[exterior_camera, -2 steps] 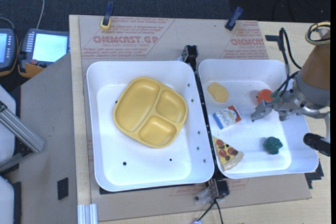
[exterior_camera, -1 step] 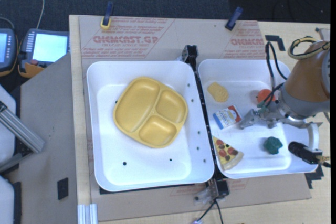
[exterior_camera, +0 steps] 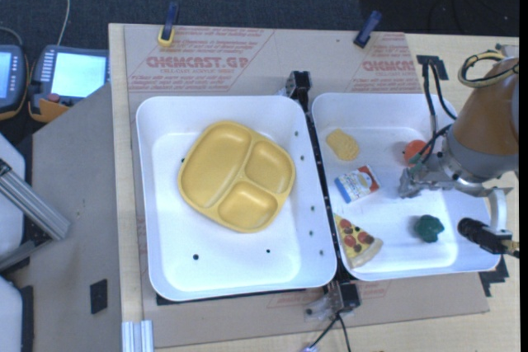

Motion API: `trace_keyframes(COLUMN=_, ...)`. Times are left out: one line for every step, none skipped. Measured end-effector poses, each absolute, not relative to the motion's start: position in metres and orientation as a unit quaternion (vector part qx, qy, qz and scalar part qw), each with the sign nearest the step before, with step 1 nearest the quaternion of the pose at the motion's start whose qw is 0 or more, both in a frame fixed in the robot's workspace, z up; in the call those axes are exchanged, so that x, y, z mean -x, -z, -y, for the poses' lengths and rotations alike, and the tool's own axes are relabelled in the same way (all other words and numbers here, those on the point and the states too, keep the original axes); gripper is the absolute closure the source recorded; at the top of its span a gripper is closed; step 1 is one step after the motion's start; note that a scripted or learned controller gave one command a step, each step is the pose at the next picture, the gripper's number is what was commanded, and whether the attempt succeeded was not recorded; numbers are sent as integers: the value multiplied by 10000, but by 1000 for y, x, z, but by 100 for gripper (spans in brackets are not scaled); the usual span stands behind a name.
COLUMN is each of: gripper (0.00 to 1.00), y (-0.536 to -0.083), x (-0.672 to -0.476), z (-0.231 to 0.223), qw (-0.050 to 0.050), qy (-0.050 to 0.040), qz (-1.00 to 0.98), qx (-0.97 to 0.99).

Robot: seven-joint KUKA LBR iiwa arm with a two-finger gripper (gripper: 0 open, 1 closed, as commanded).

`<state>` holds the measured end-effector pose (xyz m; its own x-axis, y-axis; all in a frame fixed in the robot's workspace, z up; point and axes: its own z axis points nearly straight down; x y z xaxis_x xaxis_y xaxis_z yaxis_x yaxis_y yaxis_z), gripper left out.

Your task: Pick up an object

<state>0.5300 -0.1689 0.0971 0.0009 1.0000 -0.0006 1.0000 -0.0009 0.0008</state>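
Now, gripper [exterior_camera: 410, 184]: lowered into the right bin [exterior_camera: 388, 107]; opening cannot be told, nothing seen held.
Carton [exterior_camera: 356, 184]: just left; should be centred before closing.

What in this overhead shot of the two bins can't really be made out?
- Tool, camera view: small and dark against the right bin; open or shut cannot be told.
- Orange-red item, camera view: partly covered by the tool and a cable, so its kind is unclear.
- Arm, camera view: cut off by the right edge.
- Small packet, camera view: print too small to read.
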Motion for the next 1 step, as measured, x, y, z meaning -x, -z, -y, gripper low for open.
trace_keyframes(gripper=100, y=-144, x=-523, z=175, qw=13, qy=-3, qz=-7066, qx=-7076)
